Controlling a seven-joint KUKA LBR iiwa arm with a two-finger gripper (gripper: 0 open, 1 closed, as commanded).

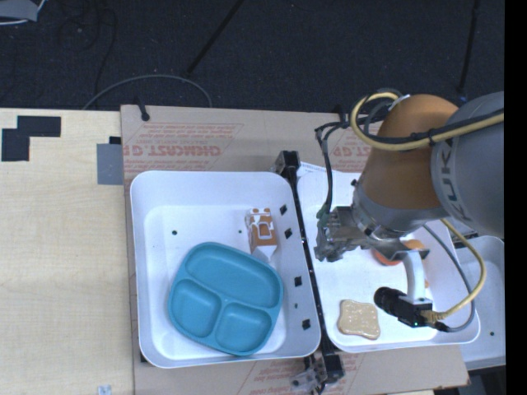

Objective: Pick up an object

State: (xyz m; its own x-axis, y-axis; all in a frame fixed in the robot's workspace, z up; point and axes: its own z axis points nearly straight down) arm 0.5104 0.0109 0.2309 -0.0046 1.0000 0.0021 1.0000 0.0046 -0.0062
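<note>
From my remote desk, the tool [329, 241] hangs over the right bin [329, 319], its grip state unreadable, with the tan cookie [360, 319] lying just below-right.

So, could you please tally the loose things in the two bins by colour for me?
Blue: 1, the divided plate in the left bin
Orange and white: 1, the small toy beside it
Tan: 1, the flat cookie-shaped piece in the right bin
Orange: 1, partly hidden under the arm
Total: 4
</note>
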